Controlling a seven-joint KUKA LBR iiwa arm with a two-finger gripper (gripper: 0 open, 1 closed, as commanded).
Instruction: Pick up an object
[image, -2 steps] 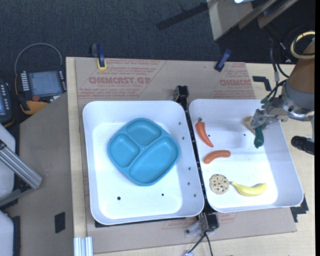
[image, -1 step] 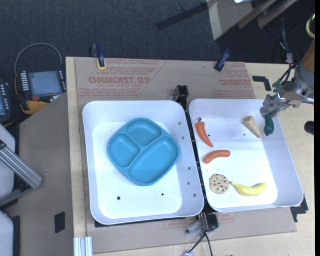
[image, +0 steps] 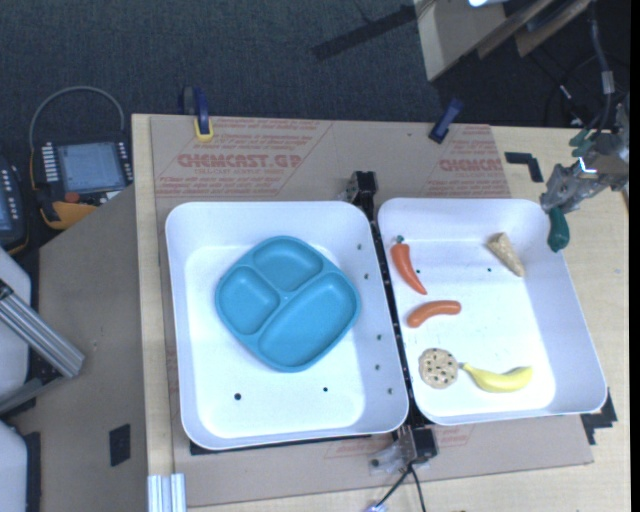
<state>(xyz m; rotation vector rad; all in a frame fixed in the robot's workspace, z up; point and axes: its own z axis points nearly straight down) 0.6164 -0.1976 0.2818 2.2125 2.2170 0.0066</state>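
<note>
The right bin (image: 575, 330) holds several toy foods. An orange carrot (image: 405, 266) lies by its left wall, with a sausage (image: 433, 312) just below it. A round cookie (image: 437, 367) and a yellow banana (image: 499, 378) sit near the front edge. A beige wedge (image: 506, 252) lies at the back right. My gripper (image: 558, 228) hangs over the bin's back right corner, to the right of the wedge and apart from it, with nothing visibly in its hold.
The left bin (image: 190, 330) carries a blue divided plate (image: 287, 300). A black bracket (image: 362, 185) sits between the bins at the back. Clamps (image: 203, 122) hold the board's far edge. A pendant with a screen (image: 88, 166) lies off the bench at the left.
</note>
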